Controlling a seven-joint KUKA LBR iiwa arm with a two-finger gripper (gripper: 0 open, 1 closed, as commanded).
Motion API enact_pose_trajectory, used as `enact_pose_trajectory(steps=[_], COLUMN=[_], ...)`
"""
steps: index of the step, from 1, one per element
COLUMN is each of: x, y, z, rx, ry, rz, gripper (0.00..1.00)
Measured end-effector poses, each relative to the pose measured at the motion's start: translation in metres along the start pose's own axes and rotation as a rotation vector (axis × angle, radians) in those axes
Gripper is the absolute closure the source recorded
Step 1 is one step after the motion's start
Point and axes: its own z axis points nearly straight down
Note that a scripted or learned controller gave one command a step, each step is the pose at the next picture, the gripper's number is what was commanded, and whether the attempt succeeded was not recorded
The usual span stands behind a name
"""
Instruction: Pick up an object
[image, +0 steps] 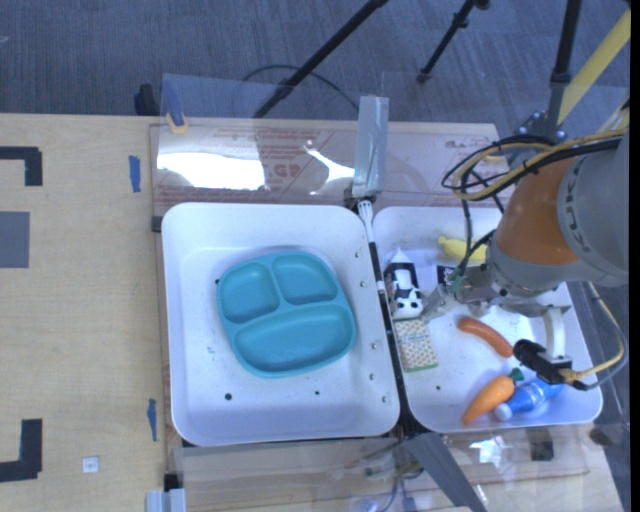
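My gripper (438, 300) hangs low over the left part of the right bin (560, 415), below the orange-banded wrist. Just to its left stands a small black-and-white toy (404, 291), against the bin's left wall. A pale speckled packet (416, 347) lies just below that toy. To the gripper's right lies a red-orange sausage shape (485, 336). A yellow banana-like piece (452, 246) shows at the back, partly hidden by the arm. An orange carrot (486, 398) and a blue object (526, 400) rest near the bin's front edge.
The left bin (190, 400) holds a blue divided plate (287, 311) in its middle. A ridge (380, 300) separates the two bins. The grey arm covers the right bin's back right corner.
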Motion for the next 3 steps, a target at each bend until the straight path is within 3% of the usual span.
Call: enact_pose_trajectory(steps=[1,2,3], x=[-0.067,-0.068,-0.004], y=[-0.047,-0.046,-0.022], z=[0.002,-0.009,-0.09], rx=[0.009,0.004,0.012], ry=[0.005,0.004,0.008], rz=[0.02,0.022,0.093], gripper=[0.0,1.0,1.0])
